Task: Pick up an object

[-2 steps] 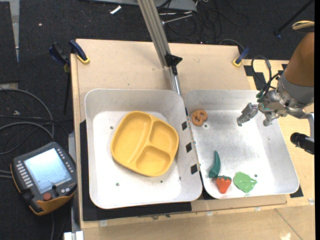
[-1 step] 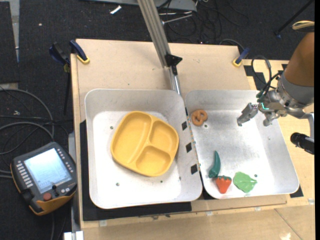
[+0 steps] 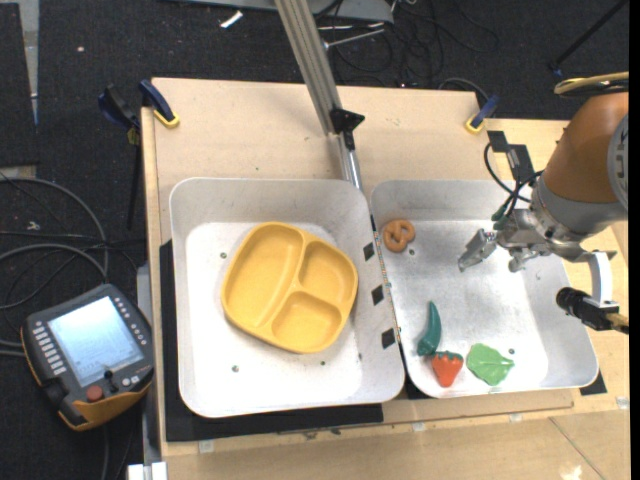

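The right bin holds a brown pretzel at its far left, a dark green chilli, a red strawberry and a light green leaf near its front edge. My gripper hangs over the upper middle of the right bin, to the right of the pretzel and above the other items. Its fingers are spread open with nothing between them. The left bin holds a yellow divided plate.
A metal pole slants down to the ridge between the bins. Clamps sit at the bench's far corners. A teach pendant lies off the bench to the left. Cables hang from the arm's wrist over the right bin's right side.
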Available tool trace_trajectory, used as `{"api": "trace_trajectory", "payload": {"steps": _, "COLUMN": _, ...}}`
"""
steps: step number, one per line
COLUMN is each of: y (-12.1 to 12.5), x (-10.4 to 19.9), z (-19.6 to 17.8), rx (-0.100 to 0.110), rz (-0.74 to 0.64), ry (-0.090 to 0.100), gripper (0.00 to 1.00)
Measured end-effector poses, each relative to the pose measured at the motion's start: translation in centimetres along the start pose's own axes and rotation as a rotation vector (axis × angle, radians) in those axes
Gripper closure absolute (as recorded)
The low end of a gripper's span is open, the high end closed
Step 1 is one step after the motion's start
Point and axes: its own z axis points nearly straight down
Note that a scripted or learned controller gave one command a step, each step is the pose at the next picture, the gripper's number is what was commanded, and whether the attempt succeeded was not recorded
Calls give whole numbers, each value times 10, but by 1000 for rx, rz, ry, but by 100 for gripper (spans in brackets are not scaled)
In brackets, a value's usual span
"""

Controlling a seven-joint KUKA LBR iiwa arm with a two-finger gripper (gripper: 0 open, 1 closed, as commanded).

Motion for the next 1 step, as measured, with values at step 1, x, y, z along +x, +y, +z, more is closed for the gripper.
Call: {"api": "trace_trajectory", "payload": {"steps": 1, "y": -1, "x": 1, "z": 54, "rx": -1, "rz": 0, "ry": 0, "gripper": 0}}
